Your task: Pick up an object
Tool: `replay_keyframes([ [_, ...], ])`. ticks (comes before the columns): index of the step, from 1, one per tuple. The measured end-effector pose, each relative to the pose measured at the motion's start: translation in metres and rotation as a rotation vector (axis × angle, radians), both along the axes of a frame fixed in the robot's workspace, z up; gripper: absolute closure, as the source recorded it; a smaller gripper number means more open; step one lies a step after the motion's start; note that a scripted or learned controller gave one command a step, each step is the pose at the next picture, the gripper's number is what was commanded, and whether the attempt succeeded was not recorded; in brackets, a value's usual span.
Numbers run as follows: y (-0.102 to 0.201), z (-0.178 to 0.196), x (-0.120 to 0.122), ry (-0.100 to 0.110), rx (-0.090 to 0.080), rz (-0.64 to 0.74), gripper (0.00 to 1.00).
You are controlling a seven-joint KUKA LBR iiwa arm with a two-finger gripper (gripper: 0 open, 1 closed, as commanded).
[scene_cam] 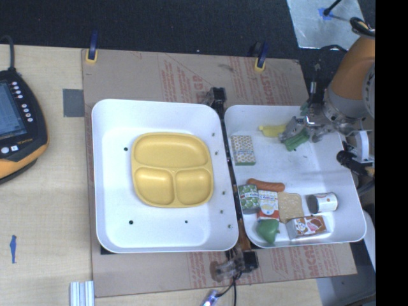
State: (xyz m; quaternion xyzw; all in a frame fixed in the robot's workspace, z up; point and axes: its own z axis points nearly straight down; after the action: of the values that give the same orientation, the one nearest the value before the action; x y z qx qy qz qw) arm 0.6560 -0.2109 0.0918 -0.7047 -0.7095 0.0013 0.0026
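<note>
My gripper [298, 135] hangs over the back of the right bin [331, 171], reaching in from the right below the orange band. A small green object [294, 142] sits between its fingertips, and the fingers are shut on it. A yellow banana-like piece [272, 131] lies just left of the gripper. Toward the bin's front lie a patterned packet [243, 150], a red sausage [266, 185], a cracker [291, 206], a small can [322, 203], a green pepper [268, 230] and a red-and-white packet [310, 227].
The left bin [108, 171] holds a yellow divided plate [172, 169]. A teach pendant [16, 129] lies at the far left of the bench. Clamps [92, 50] pin down the cardboard sheet under both bins.
</note>
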Motion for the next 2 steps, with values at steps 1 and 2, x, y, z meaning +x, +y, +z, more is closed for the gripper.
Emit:
replay_keyframes([
  [1, -0.001, 0.000, -0.091, -0.001, -0.002, -0.002, 0.00],
  [2, 0.076, 0.000, 0.001, -0.003, -0.002, -0.001, 0.00],
])
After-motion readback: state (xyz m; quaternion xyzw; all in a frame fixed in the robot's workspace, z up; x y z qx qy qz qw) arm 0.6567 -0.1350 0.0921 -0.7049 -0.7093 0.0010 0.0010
